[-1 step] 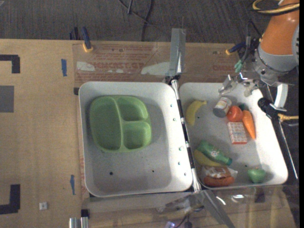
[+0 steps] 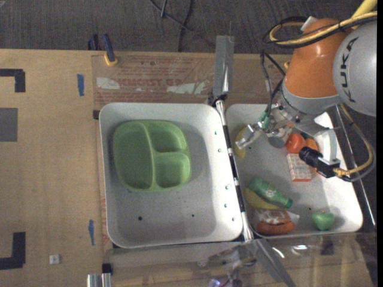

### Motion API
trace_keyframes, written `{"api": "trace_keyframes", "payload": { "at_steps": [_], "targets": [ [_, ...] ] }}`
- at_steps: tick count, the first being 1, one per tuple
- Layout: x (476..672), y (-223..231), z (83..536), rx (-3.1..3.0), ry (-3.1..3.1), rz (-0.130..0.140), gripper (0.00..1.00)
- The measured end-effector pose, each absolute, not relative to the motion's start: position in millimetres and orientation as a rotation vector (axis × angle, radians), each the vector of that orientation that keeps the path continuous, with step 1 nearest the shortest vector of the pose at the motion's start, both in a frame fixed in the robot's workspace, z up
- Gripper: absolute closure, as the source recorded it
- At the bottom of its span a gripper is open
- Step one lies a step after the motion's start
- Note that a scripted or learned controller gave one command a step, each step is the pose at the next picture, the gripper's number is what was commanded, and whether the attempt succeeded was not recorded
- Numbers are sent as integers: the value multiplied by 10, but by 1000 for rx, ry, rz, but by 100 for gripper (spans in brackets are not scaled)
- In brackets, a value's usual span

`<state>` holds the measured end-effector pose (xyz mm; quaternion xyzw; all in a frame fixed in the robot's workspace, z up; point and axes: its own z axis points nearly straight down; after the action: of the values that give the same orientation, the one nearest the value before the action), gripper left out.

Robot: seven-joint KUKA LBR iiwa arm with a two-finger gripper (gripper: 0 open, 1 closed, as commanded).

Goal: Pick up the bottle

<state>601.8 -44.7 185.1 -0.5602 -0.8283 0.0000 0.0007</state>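
Green bottle (image 2: 270, 192) lies on its side in the right bin (image 2: 350, 217), lower middle area, angled with its neck end toward the lower right. Body is bright green with a small pale label patch near the middle; the end by the neck looks darker. It rests partly over a yellow banana-like item (image 2: 256, 200), touching it. Just below both sits a red and white packet (image 2: 274, 222) against the bin's front wall. A small green rounded object (image 2: 323, 220) sits in the lower right corner, apart from the bottle.

Gripper (image 2: 267, 126) hangs over the upper part of the right bin, well apart from the bottle, under the orange band of the arm (image 2: 335, 58). Whether it is released or clenched cannot be told at this angle; nothing is visibly grasped. A yellow item (image 2: 241, 141) lies near the bin's left wall by the gripper. An orange-red object (image 2: 295, 143) and a red patterned box (image 2: 299, 167) lie to the right of it.

Left bin (image 2: 119, 226) holds a green divided tray (image 2: 152, 155) in its upper left part.
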Motion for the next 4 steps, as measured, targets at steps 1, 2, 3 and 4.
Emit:
{"api": "trace_keyframes", "payload": {
  "at_steps": [1,2,3,4],
  "targets": [
    [5797,-1145,1109,-1767,-2599,-1,0],
    [4872,-1027,1134,-1647,-2678,-3,0],
    [4881,-1028,1231,-1650,-2680,-5,100],
    [4827,-1081,901,-1536,-2749,-9,100]
  ]
}}
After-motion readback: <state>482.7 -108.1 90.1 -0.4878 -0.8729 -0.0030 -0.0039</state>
